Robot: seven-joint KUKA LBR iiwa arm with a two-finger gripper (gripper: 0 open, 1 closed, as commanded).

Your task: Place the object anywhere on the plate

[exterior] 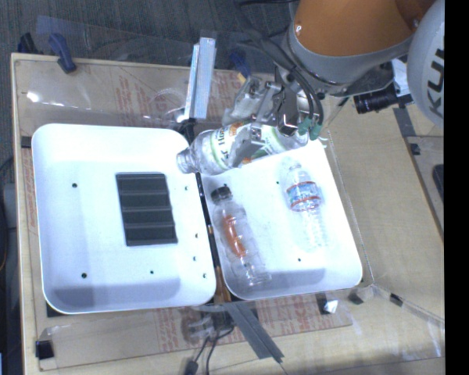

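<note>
grey and orange metal makes up the arm, which reaches in from the right and hangs over the far edge of the right-hand shallow white bin. its broad orange band sits at the top of the view, and the wrist below it points down and to the left. the two-finger gripper is closed on a clear plastic bottle with a green and white label. the bottle lies nearly level between the fingers, its neck pointing left. it is raised over the far left corner of the right bin, and its cap end reaches across the seam between the two bins.

the left-hand shallow white bin holds a dark ribbed rectangular plate, lying flat near the middle. the held bottle is apart from that plate, up and to its right.

two more bottles lie in the right bin: a clear plastic bottle with an orange label and black cap along the left wall, and a clear plastic bottle with a blue and red label toward the right side. a silver metal bar stands behind the bins on the wooden bench.
</note>
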